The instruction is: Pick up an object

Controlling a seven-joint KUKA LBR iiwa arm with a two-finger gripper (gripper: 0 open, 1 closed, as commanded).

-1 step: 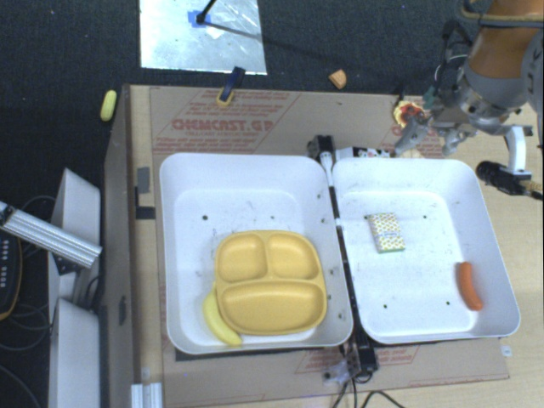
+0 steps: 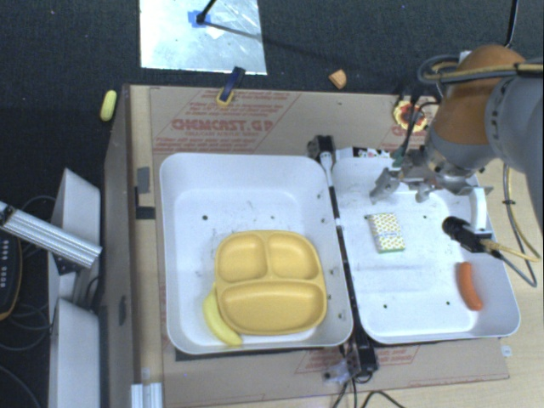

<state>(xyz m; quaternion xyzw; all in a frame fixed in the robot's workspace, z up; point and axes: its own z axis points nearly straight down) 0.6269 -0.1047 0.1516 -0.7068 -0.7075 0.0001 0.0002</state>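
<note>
My gripper (image 2: 399, 192) hangs over the back of the right bin (image 2: 425, 325), its two fingers spread apart with nothing between them. A small rectangular block (image 2: 387, 232) with a yellow-green dotted pattern lies flat in that bin, just in front of the gripper and slightly to its left. An orange sausage-shaped object (image 2: 468, 286) lies near the bin's right wall, farther toward the front.
The left bin (image 2: 191, 185) holds a yellow divided plate (image 2: 270, 280) with a yellow banana (image 2: 218, 320) against its front left edge. A black divider clip (image 2: 323, 149) sits where the two bins meet. Small yellow and orange items lie on the dark floor beyond the bench.
</note>
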